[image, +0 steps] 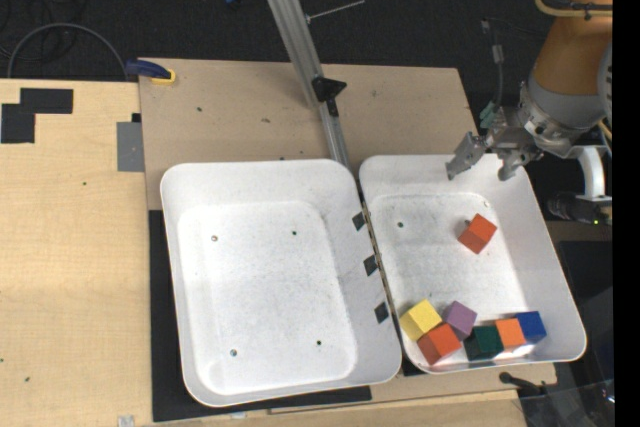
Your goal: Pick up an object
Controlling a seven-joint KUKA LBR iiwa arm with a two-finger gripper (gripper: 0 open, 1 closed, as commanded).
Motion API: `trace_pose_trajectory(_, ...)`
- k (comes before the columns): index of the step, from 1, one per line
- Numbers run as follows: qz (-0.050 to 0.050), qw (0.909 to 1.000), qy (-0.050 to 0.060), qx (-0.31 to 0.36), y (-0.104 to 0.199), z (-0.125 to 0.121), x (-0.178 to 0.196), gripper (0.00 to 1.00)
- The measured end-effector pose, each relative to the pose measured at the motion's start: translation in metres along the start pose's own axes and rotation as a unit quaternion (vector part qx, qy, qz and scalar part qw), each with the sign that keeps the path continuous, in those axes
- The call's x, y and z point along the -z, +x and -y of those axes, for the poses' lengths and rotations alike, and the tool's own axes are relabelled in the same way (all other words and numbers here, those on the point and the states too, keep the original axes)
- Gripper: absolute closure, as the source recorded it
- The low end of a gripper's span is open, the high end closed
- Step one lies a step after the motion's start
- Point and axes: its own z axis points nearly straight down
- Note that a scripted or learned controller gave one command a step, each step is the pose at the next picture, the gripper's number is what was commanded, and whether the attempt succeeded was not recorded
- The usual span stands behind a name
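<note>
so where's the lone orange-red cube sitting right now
In the camera view the orange-red cube lies in the right bin, toward its far right, apart from the cluster of cubes at the near edge.

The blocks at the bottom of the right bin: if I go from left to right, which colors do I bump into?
Yellow block → red-orange block → purple block → green block → orange block → blue block.
</note>
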Motion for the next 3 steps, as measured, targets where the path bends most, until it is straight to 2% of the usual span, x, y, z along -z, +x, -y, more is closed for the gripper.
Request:
trace_pose_trajectory(1, 0.0, 1.0, 0.0, 0.003, 0.0, 0.0, 0.01, 1.0)
trace_pose_trajectory(2, 0.0, 1.0, -0.003, -0.004, -0.008, 0.064, 0.071, 1.0)
trace_pose_trajectory(3, -0.002, 1.0, 0.001, 0.0, 0.11, 0.074, 0.033, 1.0)
